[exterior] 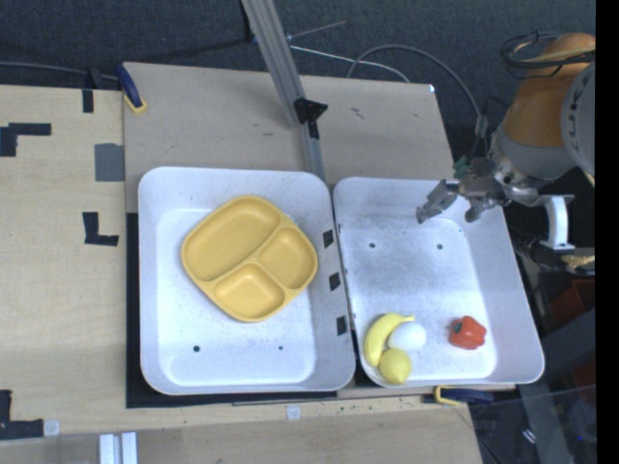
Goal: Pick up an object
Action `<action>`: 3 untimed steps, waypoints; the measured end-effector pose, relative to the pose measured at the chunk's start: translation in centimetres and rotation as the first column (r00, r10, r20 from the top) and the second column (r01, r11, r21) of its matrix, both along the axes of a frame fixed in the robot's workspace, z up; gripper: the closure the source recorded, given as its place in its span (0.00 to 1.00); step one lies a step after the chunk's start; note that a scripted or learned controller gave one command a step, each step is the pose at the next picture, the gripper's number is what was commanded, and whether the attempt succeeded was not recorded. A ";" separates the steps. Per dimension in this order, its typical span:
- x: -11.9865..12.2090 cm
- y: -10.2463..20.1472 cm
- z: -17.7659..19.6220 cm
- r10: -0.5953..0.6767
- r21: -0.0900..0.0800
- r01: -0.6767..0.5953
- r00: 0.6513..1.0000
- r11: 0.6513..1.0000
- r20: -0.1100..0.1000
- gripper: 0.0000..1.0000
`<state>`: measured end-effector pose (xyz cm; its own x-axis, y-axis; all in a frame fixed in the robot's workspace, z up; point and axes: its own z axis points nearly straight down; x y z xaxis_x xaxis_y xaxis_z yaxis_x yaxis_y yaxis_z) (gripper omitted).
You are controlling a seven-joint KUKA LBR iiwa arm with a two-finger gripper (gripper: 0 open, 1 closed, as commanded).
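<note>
You will find the gripper (453, 208) over the far right part of the right bin (503, 288), its two fingers spread apart with nothing between them. The candidate objects lie well apart from it along that bin's near edge: a banana (383, 331), a white egg-shaped item (409, 336) and a lemon (395, 365) touching one another (near-left corner), and a red pepper (467, 333) to their right. The left bin (160, 288) holds a yellow divided plate (249, 257).
</note>
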<state>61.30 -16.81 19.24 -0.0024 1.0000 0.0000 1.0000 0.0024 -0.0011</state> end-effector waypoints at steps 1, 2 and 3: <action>0.0 0.0 0.0 0.000 0.000 0.000 1.000 1.000 0.000 0.00; 0.2 1.1 -5.5 0.000 0.000 0.000 1.000 1.000 -0.005 0.00; 0.1 1.1 -10.6 -0.001 -0.002 0.001 1.000 1.000 0.000 0.00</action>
<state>61.42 -15.68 8.64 -0.0018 1.0000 -0.0019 1.0000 0.0018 -0.0014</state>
